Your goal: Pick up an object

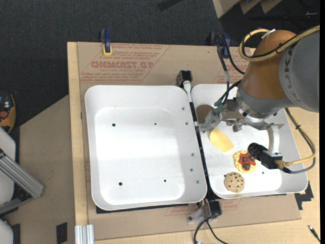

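My gripper (pixel 215 120) hangs low over the far left part of the right bin (pixel 289 184). Just below it lies a pale yellow rounded piece (pixel 221 140), close to it or touching it; I cannot tell which. A brown object (pixel 202 113) lies at the gripper's left, against the bin's left wall and partly hidden by it. Further toward the front are a yellow and red item (pixel 245 160) and a round speckled cookie (pixel 234 182). Nothing is visibly held.
The left bin (pixel 101 100) is white, with small dark dots on its floor. The ridge where the two bins meet (pixel 195 136) runs right beside the gripper. The grey and orange arm (pixel 277 70) covers the right bin's far right part.
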### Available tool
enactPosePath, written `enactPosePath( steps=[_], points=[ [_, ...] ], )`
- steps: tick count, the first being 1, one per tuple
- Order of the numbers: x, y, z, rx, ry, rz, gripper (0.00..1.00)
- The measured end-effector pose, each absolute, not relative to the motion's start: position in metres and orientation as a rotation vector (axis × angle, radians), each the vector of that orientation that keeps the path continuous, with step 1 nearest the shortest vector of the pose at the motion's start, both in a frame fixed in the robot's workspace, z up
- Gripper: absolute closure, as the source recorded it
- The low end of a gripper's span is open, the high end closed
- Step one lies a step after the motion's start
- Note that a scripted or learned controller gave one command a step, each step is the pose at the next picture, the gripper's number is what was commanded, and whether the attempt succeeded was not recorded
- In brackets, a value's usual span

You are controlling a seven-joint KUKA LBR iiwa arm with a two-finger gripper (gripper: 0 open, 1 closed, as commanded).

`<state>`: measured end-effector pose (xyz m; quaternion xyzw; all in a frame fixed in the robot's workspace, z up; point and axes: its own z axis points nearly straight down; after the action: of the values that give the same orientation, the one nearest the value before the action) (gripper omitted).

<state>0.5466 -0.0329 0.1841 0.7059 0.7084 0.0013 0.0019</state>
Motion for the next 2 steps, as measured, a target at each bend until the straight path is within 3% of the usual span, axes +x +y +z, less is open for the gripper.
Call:
enactPosePath(
  steps=[2],
  points=[
    [0.5442, -0.0339, 0.1846, 2.220, 2.221, 0.001, 0.00]
  ],
)
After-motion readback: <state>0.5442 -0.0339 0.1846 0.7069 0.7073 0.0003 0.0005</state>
